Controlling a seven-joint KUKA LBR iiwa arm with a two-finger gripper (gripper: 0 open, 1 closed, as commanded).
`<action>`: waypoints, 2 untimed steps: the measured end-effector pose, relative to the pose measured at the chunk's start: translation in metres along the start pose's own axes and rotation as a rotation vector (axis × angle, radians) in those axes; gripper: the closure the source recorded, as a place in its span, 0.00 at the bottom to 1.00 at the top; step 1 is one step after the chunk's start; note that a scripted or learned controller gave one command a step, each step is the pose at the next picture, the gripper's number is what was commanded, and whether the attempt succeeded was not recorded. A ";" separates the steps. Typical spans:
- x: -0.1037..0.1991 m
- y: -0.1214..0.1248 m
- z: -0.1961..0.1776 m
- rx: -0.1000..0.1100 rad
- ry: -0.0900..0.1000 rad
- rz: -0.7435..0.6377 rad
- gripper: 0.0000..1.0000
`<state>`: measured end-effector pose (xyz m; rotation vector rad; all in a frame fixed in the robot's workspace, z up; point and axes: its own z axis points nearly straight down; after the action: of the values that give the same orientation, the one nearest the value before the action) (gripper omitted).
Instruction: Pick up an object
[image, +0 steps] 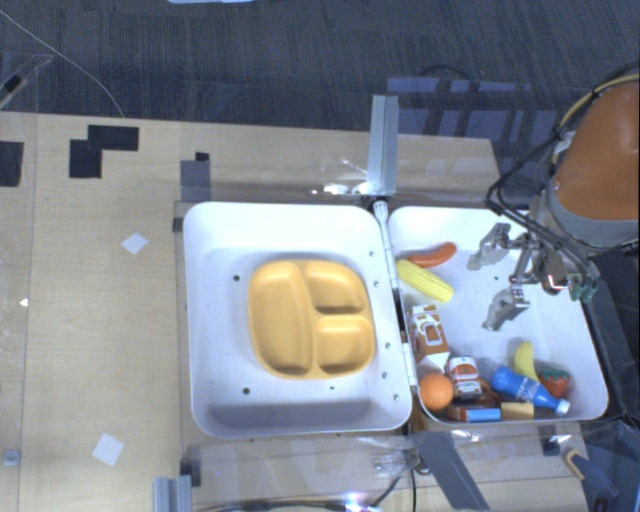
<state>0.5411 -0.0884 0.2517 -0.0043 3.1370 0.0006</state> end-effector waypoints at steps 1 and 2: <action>0.007 -0.005 0.138 0.000 -0.004 -0.023 0.00; 0.005 -0.007 0.162 0.000 -0.005 0.074 0.00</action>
<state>0.5373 -0.0949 0.0901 0.1123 3.1300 0.0016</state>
